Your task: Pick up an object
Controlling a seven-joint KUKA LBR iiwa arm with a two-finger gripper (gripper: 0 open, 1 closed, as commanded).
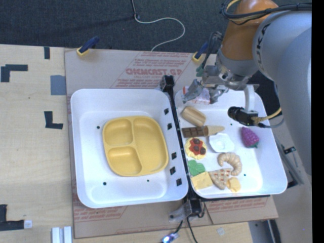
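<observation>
My gripper (201,92) hangs over the far left part of the right bin (268,151), just beyond a tan bread roll (193,116). Nearer in that bin lie a brown chocolate bar (195,131), a small pizza (196,148), a white piece (221,144), purple grapes (249,136), a croissant (231,161), a green piece (196,167), a yellow cheese wedge (202,180) and a waffle slice (221,177). The gripper's underside is hidden by its own body.
The left bin (86,135) holds a yellow divided plate (135,146). The grey arm with its orange band (248,24) fills the upper right and overhangs the right bin's far side. A black fitting (242,115) juts beside the grapes. Clamps (87,45) hold the cardboard base.
</observation>
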